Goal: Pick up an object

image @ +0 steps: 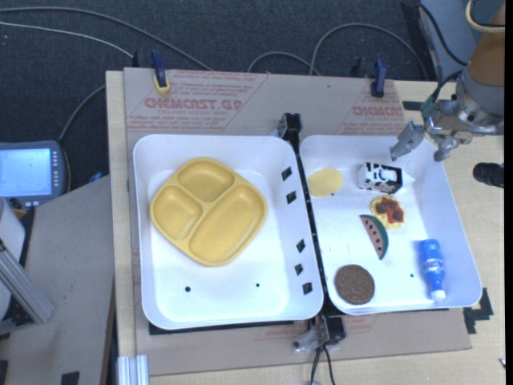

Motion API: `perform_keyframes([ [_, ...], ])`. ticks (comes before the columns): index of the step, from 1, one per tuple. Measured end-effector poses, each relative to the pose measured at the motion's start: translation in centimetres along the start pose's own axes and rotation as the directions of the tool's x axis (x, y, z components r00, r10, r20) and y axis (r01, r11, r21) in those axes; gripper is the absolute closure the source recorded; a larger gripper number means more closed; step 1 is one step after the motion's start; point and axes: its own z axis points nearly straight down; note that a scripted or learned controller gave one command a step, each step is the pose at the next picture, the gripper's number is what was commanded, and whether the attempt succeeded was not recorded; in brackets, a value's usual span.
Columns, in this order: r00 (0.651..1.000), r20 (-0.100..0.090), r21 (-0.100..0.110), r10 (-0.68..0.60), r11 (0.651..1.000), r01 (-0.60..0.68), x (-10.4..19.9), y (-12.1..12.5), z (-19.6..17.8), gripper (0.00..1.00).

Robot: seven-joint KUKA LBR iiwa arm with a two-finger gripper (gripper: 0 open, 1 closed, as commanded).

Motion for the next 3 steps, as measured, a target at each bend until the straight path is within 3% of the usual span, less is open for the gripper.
perform_keyframes([
  [1, 1.000, 0.003, -0.015, -0.003, 1.000, 0.003, 0.1, 0.3, -0.9, 0.00],
  [3, 1.000, 0.002, -0.010, -0.005, 1.000, 0.005, -0.1, 0.2, 9.8, 0.00],
])
